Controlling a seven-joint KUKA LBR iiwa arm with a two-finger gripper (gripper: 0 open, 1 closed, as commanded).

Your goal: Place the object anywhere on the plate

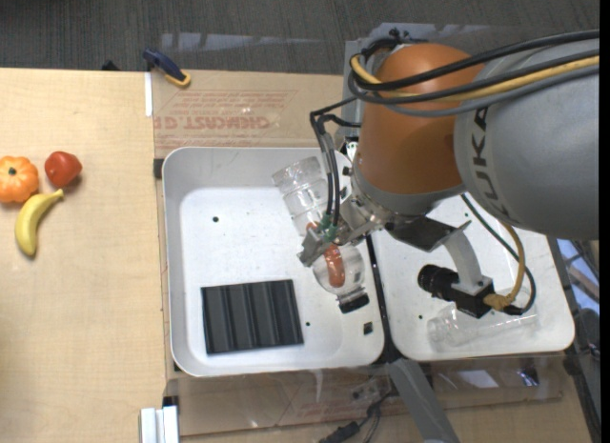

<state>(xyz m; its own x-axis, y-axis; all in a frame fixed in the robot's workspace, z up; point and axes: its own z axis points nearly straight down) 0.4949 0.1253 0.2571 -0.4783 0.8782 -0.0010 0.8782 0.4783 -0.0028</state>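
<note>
Gripper (334, 262) clamped on a small orange-red object (333, 266), held above the right edge of the left bin (181, 241); the object's long axis runs roughly toward that bin's near edge. A dark ribbed plate (252, 315) lies in the bin's near-left area. A clear cup (456, 323) lies in the right bin (534, 336).

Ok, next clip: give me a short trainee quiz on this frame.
1. True or false: the banana lies on the dark ribbed plate.
2. Where does the plate lie? A) in the bin on the view's left B) on the wooden bench C) on the cardboard
3. Where is the orange-red object relative to the plate?

Key: 1 false. 2 A, the left bin. 3 At the tool, right of the plate in view, not on it.
</note>
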